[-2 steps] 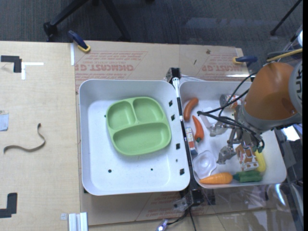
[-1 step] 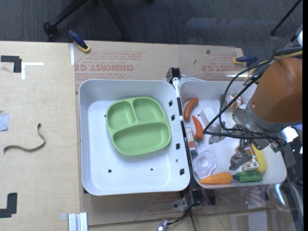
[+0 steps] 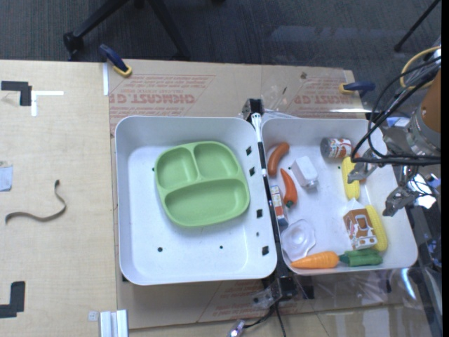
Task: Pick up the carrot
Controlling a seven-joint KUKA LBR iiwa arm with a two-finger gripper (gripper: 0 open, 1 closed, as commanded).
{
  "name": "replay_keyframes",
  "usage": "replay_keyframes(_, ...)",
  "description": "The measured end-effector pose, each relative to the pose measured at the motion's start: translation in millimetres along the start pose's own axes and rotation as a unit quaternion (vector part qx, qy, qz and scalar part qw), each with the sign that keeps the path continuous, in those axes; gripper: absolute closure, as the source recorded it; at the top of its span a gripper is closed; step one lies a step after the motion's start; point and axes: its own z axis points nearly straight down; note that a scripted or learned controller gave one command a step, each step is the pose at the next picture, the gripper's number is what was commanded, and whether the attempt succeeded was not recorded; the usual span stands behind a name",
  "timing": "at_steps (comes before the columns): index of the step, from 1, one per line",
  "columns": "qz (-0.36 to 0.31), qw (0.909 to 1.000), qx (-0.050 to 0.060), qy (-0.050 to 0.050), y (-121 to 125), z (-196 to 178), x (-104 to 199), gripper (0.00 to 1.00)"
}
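Camera view: looks down on two white bins.
Carrot [image 3: 316, 260]: lies along the lower edge of the right bin [image 3: 319, 140], green top toward the right, a clear plastic piece [image 3: 297, 236] just above it.
Gripper [image 3: 398, 201]: at the frame's right edge; whether open or closed, I cannot tell.
Approach: probably come down toward the lower centre, fingers across the carrot's width, clear of the bin wall.
Surroundings: cardboard-covered table [image 3: 56, 146]; dark carpet [image 3: 280, 12] along the top.
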Motion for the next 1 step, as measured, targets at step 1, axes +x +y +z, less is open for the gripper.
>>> replay_keyframes(1,-0.115,0.9934,-0.002,0.001,47.2,78.6,-25.8,0.00)
